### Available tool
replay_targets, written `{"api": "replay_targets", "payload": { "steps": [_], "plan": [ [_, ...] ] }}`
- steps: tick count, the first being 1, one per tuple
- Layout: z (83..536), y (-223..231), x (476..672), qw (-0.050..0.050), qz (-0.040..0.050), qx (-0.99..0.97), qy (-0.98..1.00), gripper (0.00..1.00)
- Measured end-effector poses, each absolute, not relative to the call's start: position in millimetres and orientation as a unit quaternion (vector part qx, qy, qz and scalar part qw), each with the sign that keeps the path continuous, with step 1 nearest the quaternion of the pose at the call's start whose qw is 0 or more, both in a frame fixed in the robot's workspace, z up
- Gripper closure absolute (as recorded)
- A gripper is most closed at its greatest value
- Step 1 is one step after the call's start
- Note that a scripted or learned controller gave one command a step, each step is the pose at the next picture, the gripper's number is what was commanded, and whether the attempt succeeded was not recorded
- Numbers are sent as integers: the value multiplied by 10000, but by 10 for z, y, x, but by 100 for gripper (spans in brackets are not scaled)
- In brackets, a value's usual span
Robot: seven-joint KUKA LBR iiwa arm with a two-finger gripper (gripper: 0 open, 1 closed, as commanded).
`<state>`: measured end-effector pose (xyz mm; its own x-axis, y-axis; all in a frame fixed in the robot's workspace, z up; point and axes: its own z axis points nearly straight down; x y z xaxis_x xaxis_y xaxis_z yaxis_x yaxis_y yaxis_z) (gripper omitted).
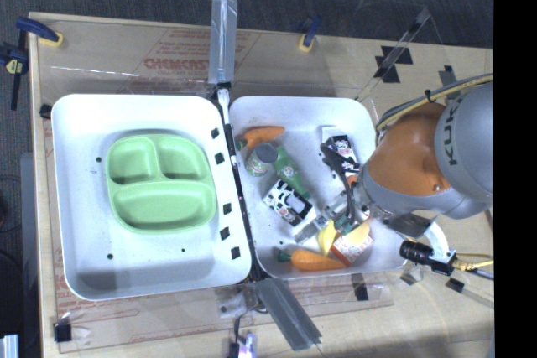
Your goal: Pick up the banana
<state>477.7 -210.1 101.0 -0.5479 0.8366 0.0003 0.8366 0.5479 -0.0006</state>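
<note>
The banana [326,240] lies near the front of the right bin [362,117], and just a short yellow part of it shows. It sits between an orange carrot [314,262] and a red and cream packet [353,244]. My gripper [338,217] hangs low over the bin, directly above the banana's far end and touching or nearly touching it. The grey arm with its orange band [406,161] comes in from the right and hides the bin's right side.
The right bin also holds a second carrot [263,132], a green bottle with a grey cap [273,160], a black and white carton [288,204] and a dark packet [340,152]. In the left bin [75,205] lies a green divided tray [159,182].
</note>
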Motion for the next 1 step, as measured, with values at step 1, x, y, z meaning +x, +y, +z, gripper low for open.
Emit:
{"api": "replay_targets", "payload": {
  "steps": [1],
  "plan": [
    [1108, -2100, 4788, -4, 2, -4734, -8809, 100]
  ]
}}
